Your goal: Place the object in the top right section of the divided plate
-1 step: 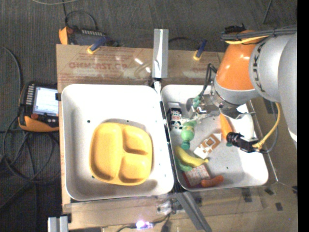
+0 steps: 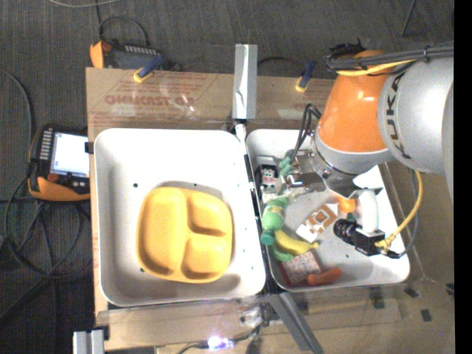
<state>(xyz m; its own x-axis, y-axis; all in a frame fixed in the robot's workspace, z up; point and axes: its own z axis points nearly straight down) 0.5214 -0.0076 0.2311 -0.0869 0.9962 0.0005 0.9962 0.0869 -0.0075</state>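
The arm (image 2: 413, 102) enters from the right of the camera view, and its orange band (image 2: 354, 116) sits over the upper part of the right bin (image 2: 394, 271). A cardboard sheet (image 2: 162, 98), fixed by two blue clamps (image 2: 147, 68), lies behind both bins. The left bin (image 2: 110, 198) holds a yellow divided plate (image 2: 158, 231), which lies flat near the bin's centre. The plate has three sections: one large on the left and two smaller on the right. The top right section (image 2: 210, 214) shows its yellow floor fully. The gripper (image 2: 295, 177) hangs below the orange band, over the upper left part of the right bin and close to the wall shared with the left bin. Whether the gripper is spread, pressed together or pinching anything cannot be told, because the arm hides most of it. All loose objects lie in the right bin, well apart from the plate. In order of size they are: a white card with orange marks (image 2: 317, 222) near the bin's centre; a yellow banana (image 2: 291, 243) just below and left of the card; a green item (image 2: 273, 218) touching the banana's upper end, against the left wall; a reddish packet (image 2: 299, 268) below the banana; a red item (image 2: 324, 276) beside the packet, near the front wall; and a small orange piece (image 2: 346, 206) to the right of the card. Which of these is the task's object cannot be told.
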